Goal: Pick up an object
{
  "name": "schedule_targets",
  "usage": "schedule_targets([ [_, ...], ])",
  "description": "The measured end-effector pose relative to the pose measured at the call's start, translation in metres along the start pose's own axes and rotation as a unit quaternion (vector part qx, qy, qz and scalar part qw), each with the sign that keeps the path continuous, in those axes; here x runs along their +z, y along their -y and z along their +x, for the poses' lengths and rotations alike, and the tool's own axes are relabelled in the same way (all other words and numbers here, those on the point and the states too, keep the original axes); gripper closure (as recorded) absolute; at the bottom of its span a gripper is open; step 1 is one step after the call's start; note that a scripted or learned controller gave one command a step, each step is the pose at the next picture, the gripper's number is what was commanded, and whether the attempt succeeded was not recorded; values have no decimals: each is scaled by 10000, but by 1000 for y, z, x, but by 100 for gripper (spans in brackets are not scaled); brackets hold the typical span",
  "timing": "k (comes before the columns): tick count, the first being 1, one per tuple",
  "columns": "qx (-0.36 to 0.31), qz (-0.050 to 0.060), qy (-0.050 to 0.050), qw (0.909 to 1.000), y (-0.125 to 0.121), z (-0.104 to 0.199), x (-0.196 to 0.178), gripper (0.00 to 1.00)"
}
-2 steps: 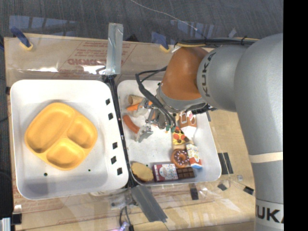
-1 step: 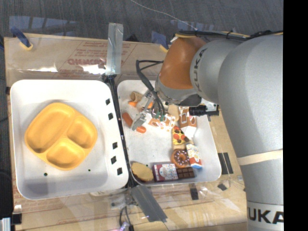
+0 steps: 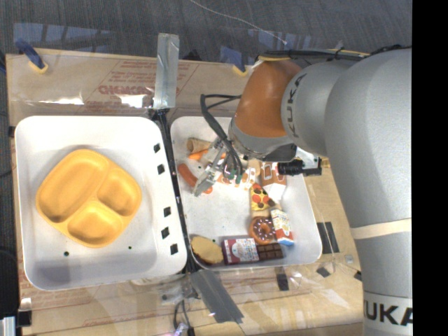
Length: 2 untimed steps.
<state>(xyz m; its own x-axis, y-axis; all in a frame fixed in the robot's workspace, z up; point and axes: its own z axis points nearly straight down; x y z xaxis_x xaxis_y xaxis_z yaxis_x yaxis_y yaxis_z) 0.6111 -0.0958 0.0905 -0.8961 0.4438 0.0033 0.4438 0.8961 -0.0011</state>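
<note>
Tool [image 3: 208, 177] state cannot be told; crowded toy food [image 3: 262, 219] at frame centre-right risks a glancing, failed grasp.

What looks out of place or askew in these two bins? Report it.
Nothing looks spilled or damaged. The yellow three-compartment plastic tray lies turned at an angle in the left white bin. Small toy foods lie jumbled in the right white bin.

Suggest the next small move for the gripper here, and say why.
Probably a short drop straight down. The gripper hangs over the right bin near its upper left corner, beside an orange toy, with nothing visibly held. Most toys lie lower right, by the doughnut.
</note>
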Motion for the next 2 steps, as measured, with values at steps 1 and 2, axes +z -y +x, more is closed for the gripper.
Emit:
schedule_targets([
  [1, -47, 3, -4, 10000, -2, 0, -9, 100],
  [2, 138, -20, 49, 9999, -79, 22, -105, 100],
])
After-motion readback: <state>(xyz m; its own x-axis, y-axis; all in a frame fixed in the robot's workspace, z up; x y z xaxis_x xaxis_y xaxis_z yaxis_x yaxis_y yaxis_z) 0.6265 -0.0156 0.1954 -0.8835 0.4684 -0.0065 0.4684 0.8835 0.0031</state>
